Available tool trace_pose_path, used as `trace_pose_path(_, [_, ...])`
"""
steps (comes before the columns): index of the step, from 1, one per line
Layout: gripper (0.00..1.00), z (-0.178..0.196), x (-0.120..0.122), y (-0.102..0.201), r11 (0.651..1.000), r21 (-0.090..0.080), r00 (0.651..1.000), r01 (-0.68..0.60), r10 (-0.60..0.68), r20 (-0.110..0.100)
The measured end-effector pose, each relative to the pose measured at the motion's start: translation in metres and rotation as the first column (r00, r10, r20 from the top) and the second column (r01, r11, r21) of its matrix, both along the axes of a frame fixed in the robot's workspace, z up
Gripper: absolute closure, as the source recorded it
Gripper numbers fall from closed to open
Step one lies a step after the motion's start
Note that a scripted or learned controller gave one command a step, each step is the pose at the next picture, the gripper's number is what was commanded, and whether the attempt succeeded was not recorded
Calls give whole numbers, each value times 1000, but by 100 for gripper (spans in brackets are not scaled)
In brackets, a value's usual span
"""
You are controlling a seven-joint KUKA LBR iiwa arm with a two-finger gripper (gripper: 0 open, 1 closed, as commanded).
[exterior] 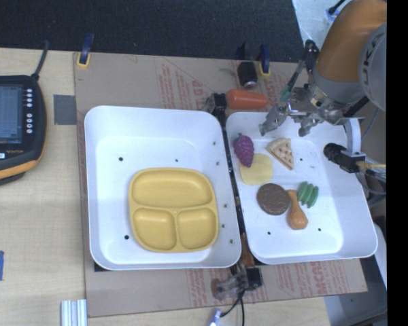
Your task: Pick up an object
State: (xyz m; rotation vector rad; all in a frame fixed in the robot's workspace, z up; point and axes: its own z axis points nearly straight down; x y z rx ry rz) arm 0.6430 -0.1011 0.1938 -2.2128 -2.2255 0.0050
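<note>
My gripper (289, 123) hangs over the back edge of the right bin (326, 246), its two fingers spread open with nothing between them. Just below it lies a pizza slice (282, 152). A purple grape bunch (243, 149) and a pale yellow cheese piece (258, 170) lie at the bin's left side. A round brown cookie (274, 199) sits in the middle, with an orange carrot with green leaves (300, 206) beside it on the right.
The left bin (109, 141) holds a yellow divided plate (173, 208). An orange-red toy (246, 100) lies outside the bins behind the right one. A teach pendant (10, 128) rests at the far left of the bench.
</note>
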Motion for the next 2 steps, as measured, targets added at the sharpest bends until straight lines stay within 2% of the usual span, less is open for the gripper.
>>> trace_pose_path(1, [0, -71, -50, -67, 1000, -2, 1000, 2, -2, -1])
trace_pose_path(2, [0, -102, -1, -54, 1000, -1, 1000, 1, -1, 1])
